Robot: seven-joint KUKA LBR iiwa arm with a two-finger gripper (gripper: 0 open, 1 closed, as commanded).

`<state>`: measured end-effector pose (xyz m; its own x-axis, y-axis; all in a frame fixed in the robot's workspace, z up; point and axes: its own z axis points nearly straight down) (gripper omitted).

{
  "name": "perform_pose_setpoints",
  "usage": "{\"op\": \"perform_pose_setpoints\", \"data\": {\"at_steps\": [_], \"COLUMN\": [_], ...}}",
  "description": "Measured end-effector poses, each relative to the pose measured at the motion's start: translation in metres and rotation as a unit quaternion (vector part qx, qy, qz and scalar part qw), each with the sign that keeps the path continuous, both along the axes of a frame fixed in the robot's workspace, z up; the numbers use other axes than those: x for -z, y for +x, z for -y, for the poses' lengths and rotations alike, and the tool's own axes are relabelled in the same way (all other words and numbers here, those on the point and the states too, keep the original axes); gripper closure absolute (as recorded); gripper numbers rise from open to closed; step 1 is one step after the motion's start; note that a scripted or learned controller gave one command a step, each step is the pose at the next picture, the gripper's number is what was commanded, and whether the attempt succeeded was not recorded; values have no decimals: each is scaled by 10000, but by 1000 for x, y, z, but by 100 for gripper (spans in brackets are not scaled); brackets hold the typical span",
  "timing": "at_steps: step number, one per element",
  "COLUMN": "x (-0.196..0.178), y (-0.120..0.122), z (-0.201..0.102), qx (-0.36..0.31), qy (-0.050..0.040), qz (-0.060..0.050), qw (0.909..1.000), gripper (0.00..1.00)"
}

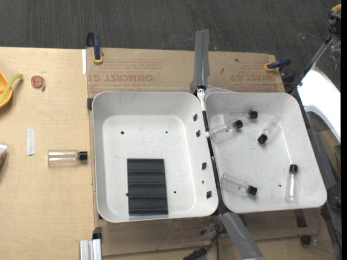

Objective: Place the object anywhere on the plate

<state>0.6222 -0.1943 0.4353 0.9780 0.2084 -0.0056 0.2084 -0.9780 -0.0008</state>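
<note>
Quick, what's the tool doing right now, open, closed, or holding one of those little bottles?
Tool: cannot be told from this camera view. The five small bottles lie loose in the right bin.

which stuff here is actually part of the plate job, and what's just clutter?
Job:
- clear vials with black caps in the right bin, e.g.
- dark ribbed plate in the left bin

Lying about:
- spare vial on the bench
- blue clamp
- small red disc
- cardboard sheet
</note>
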Motion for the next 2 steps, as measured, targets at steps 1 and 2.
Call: {"op": "perform_pose_setpoints", "data": {"at_steps": [1, 2], "x": [7, -4], "y": [18, 20], "z": [-65, 19], "qx": [54, -458], "qy": [2, 3], "qz": [8, -2], "qw": [10000, 9990], "gripper": [0, 0]}}
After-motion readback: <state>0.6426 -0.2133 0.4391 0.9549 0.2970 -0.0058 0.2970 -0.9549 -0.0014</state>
